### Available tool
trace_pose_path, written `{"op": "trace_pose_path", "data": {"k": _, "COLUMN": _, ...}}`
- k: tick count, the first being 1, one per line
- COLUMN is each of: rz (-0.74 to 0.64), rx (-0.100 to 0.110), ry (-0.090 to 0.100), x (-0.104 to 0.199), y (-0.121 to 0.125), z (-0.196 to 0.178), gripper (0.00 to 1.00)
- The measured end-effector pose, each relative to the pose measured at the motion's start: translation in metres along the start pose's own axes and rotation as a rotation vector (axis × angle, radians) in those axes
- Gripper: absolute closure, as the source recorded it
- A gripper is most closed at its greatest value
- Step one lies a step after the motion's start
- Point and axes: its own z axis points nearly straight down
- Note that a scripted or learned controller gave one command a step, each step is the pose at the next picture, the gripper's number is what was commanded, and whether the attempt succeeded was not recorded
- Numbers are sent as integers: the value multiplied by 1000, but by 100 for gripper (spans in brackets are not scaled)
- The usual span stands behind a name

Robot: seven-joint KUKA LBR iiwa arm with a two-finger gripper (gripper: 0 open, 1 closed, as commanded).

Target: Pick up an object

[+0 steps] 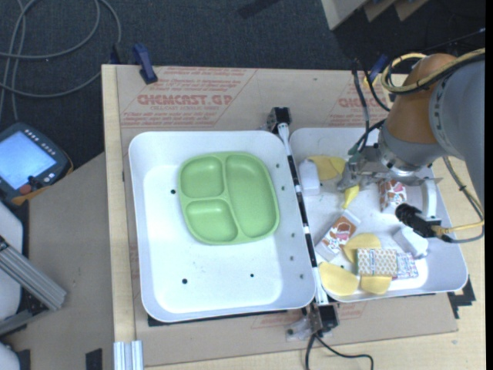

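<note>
My end effector, grip state indeterminate, above right bin; one green tray in left bin.

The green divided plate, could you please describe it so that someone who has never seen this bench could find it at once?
Look at the left white bin, the one away from the arm. The green divided plate lies flat in its upper middle, slightly turned. It is a rounded pale green tray with three compartments, and is far bigger than the small yellow pieces and packets in the right bin.
</note>
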Motion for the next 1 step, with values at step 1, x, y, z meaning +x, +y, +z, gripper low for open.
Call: {"op": "trace_pose_path", "data": {"k": 1, "rz": 1, "rx": 2, "ry": 3, "x": 86, "y": -12, "z": -90, "gripper": 100}}
